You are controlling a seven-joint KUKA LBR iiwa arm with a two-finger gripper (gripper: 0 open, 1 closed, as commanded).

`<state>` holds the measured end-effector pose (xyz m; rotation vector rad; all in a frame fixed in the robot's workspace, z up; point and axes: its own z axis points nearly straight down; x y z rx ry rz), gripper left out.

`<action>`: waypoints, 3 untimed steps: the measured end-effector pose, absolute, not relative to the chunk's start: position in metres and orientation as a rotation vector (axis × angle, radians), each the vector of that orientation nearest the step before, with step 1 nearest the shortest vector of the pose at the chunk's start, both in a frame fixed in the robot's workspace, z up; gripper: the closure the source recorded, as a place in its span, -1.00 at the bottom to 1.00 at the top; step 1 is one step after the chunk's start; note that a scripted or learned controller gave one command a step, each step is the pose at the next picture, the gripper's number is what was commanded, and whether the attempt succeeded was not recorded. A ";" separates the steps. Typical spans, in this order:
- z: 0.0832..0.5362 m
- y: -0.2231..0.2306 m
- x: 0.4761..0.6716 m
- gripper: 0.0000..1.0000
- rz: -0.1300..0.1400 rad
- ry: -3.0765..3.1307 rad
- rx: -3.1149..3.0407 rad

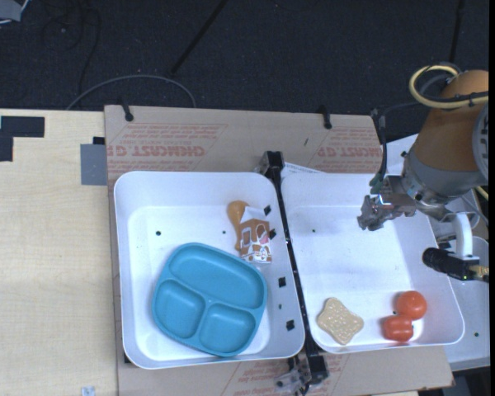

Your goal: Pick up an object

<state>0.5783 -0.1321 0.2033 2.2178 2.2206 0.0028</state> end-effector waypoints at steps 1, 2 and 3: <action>0.216 -0.133 0.578 1.00 0.000 2.223 2.221; 0.208 -0.078 0.571 1.00 -0.002 2.230 2.220; 0.211 -0.035 0.562 1.00 -0.002 2.229 2.221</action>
